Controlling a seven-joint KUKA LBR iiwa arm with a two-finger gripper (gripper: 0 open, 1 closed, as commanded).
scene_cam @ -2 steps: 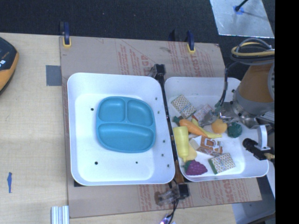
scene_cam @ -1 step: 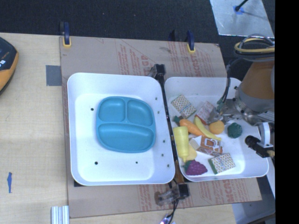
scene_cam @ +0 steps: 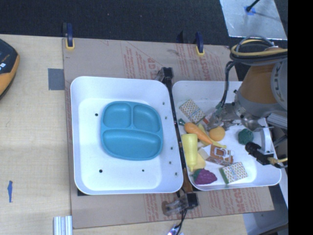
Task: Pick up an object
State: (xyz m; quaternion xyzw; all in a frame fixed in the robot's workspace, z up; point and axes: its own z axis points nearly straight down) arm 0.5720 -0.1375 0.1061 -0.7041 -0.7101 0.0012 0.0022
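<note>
The worktop (scene_cam: 34, 131) carries two white bins: the left bin (scene_cam: 83, 131) holds a blue divided plate (scene_cam: 131, 130). The right bin (scene_cam: 264, 180) holds the toys — yellow block (scene_cam: 190, 148), carrot (scene_cam: 200, 132), orange ball (scene_cam: 216, 133), purple grapes (scene_cam: 205, 176). The gripper (scene_cam: 226, 115) hangs just above the ball; whether its fingers are spread, I cannot tell.

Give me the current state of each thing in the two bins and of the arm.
Blue plate: flat in the left bin, nothing on it.
Carrot: lying flat in the right bin.
Yellow block: lying by the divider.
Purple grapes: resting at the front.
Gripper: low over the right bin, nothing visibly held.
</note>
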